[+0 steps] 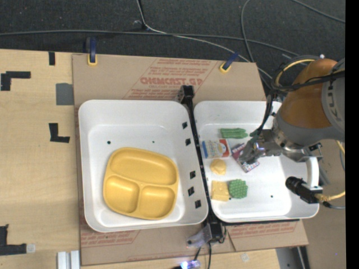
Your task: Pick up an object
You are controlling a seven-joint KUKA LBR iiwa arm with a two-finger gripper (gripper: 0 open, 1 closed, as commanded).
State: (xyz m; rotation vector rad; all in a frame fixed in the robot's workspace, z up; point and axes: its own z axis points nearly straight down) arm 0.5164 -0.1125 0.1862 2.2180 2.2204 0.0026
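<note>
Objects, right bin (280, 209): you have six small pieces here. Against the divider side lie a red-and-white packet (215, 148), a pale yellow lump (218, 166) below it, and a yellow block (220, 191) touching a green knobbly piece (238, 189). A green strip (233, 133) sits toward the bin's far wall. The gripper (251, 154) hangs over the bin's middle, just above a small purple-and-white item (248, 164); you cannot tell how its fingers stand. Left bin (90, 150): one yellow divided tray (141, 182).

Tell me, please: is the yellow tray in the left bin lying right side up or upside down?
Right side up. The yellow tray shows its three hollow compartments facing the camera, one large above two smaller.
</note>
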